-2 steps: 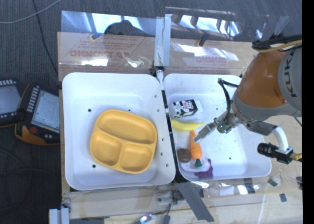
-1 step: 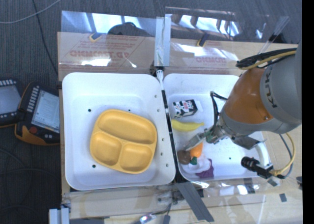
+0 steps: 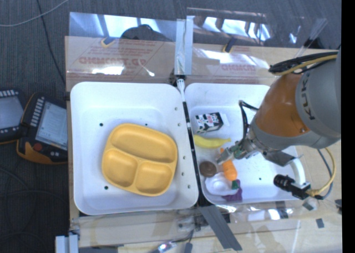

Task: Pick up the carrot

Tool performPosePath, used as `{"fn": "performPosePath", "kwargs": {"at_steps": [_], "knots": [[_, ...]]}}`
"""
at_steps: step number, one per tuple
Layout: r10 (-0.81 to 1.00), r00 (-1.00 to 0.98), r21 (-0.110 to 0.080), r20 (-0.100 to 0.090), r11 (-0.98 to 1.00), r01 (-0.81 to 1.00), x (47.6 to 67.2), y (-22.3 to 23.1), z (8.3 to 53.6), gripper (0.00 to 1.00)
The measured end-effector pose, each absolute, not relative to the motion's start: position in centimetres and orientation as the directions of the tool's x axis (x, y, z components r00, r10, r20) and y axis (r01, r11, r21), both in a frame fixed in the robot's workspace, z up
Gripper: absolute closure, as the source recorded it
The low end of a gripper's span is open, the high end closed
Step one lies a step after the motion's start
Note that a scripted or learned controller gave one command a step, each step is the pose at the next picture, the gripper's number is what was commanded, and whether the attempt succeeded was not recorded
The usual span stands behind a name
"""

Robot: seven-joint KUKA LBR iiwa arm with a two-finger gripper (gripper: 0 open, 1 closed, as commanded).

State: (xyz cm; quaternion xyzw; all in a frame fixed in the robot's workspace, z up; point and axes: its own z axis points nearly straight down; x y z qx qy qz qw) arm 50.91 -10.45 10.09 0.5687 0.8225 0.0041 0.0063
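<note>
Gripper: the gripper [image 3: 232, 152] hangs low in the right bin, under the orange band of the arm, just above the carrot's upper end. From where I stand I cannot tell whether it is released or clenched, nor whether it touches the carrot.

Arm: the arm [image 3: 299, 110], grey with an orange band, comes in from three o'clock and covers much of the right bin's far right side. A black cable loops beside the wrist.

Carrot: the carrot [image 3: 229, 170] lies in the right bin, toward the near wall, at about six o'clock from the gripper. Its long axis runs nearly up and down the view, leaning slightly, from about eleven o'clock to five o'clock. Which end is the tip I cannot make out.

Banana: a yellow banana [image 3: 209, 142] lies at about ten o'clock from the carrot, lengthwise across the bin, near the gripper.

Other things in the right bin: a brown round thing [image 3: 208, 168] sits at nine o'clock from the carrot, just beside it. A white piece [image 3: 217, 182] and a purple piece [image 3: 235, 194] lie at about six o'clock from the carrot, against the near wall. A black and white carton [image 3: 208, 122] lies beyond the banana, at about eleven o'clock.

Right bin: the right bin [image 3: 260, 182] is white and shallow.

Left bin: the left bin [image 3: 89, 135], at nine o'clock from the right one and touching it, holds a yellow divided tray [image 3: 138, 158].
</note>
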Motion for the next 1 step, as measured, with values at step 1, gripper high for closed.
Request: {"fn": "performPosePath", "kwargs": {"at_steps": [1], "knots": [[0.985,-0.17,-0.002,-0.001,0.17,0.985,52.28,-4.05,18.3,1.0]]}}
